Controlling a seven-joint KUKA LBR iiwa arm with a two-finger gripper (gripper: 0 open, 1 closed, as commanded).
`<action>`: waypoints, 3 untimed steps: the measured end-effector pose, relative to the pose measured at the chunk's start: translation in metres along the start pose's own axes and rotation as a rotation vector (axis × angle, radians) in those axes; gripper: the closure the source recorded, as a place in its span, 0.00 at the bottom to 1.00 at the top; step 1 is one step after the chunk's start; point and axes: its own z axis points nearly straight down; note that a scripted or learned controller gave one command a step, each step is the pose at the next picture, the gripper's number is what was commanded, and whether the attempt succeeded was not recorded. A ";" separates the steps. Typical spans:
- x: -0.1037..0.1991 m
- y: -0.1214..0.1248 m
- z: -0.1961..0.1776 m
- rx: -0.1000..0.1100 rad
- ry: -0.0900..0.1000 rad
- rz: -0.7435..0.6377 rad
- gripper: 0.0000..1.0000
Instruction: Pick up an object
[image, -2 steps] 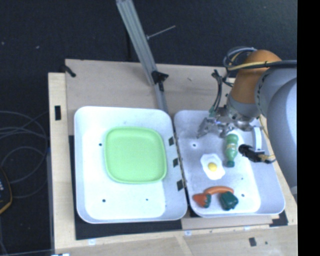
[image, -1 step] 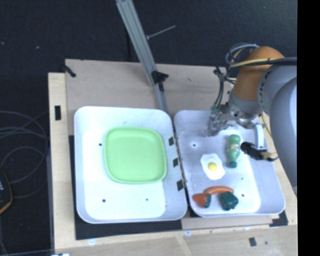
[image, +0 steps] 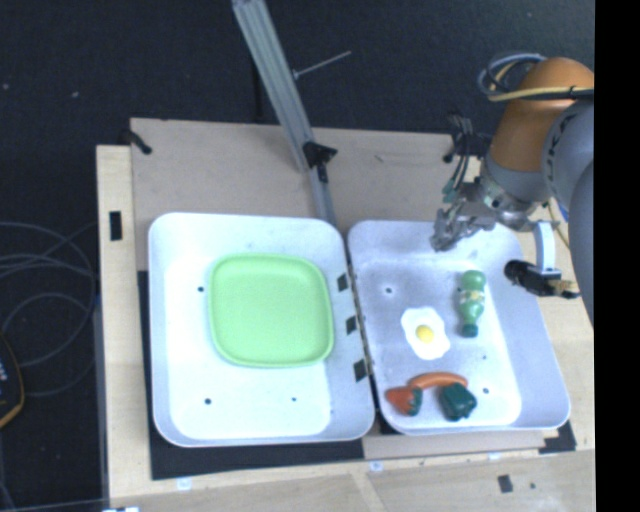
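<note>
Grey arm with orange band (image: 530, 110) enters from the right of the camera view. Claw (image: 446, 236) sits over the far edge of the right shallow white plastic bin (image: 535, 345), tips pointing down toward the bin's upper wall. Whether the claw is released or clenched: cannot tell, the tips are too small and dark against the rim. Nothing is seen between them.

Contents of right bin: small green bottle-shaped toy (image: 470, 302) lying roughly upright in the view, nearest to the claw but apart from it; toy fried egg, white with yellow yolk (image: 425, 333), just left of the bottle; orange-red toy sausage (image: 437, 381) near the front wall; red-orange toy piece (image: 404, 401) at its left end; dark green rounded toy (image: 458, 402) just under its right end.

Left shallow white plastic bin (image: 175, 300) holds a light green square plate with rounded corners (image: 270, 309), lying flat near its middle.

Both bins sit side by side on the beige table (image: 390, 165).
</note>
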 end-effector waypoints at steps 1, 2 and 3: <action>0.000 0.011 -0.057 0.000 0.000 0.000 1.00; -0.001 0.011 -0.091 0.003 0.001 0.000 1.00; 0.041 -0.016 -0.078 0.007 0.001 -0.002 1.00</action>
